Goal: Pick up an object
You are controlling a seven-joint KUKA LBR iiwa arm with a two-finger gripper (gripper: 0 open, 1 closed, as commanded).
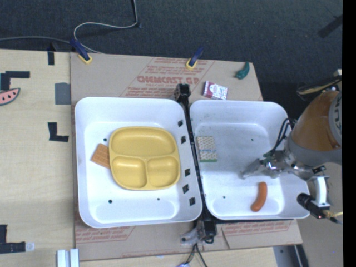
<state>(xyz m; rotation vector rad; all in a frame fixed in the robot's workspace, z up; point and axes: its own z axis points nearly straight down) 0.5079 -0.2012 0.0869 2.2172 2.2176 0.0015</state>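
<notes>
Overhead, two white bins sit side by side on a cardboard sheet. Lying in the right bin (233,113) near its front wall is an orange sausage-shaped toy (259,197), its length running roughly front to back. A small patterned card (206,148) rests flat by that bin's left wall. The arm (317,128) comes in from the right — its gripper (261,168) hangs low over the right bin, just behind the sausage and apart from it; I cannot tell its state, and nothing shows in its grasp. The left bin (89,149) holds a yellow divided plate (146,156) with a tan cracker-like piece (100,156) tucked against its left edge.
</notes>
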